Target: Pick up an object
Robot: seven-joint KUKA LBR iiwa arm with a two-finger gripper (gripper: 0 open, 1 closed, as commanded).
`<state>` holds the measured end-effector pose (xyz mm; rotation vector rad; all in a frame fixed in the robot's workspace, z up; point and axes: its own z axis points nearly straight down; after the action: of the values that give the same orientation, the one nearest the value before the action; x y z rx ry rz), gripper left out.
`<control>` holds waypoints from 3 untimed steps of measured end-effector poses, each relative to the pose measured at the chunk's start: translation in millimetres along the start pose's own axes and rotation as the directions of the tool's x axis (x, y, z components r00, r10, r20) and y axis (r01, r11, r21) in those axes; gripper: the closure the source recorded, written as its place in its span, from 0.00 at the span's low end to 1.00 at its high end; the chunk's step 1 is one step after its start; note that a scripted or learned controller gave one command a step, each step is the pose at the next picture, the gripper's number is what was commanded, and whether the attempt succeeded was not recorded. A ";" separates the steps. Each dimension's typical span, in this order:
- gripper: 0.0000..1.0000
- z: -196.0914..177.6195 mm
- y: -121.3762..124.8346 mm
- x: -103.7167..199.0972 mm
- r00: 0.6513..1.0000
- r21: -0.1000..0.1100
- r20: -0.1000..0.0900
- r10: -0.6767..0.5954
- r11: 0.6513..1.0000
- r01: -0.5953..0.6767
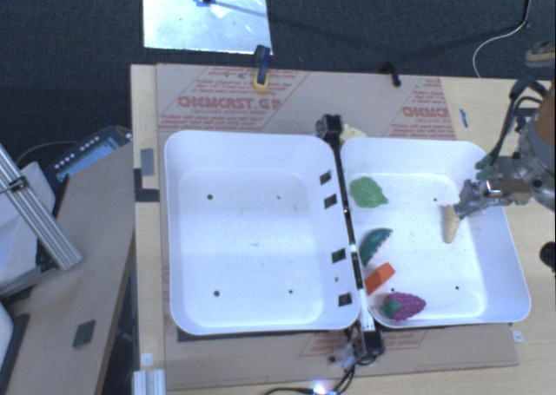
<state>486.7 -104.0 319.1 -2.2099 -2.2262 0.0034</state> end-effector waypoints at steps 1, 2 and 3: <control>1.00 178.8 4.3 -45.3 1.000 0.004 0.001 0.009 1.000 -0.009; 1.00 235.5 60.7 -5.0 1.000 -0.008 0.001 0.000 1.000 0.001; 1.00 235.3 8.8 19.6 1.000 -0.002 0.000 0.006 1.000 -0.006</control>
<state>494.2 -83.8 83.8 -2.2176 -2.2205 0.0014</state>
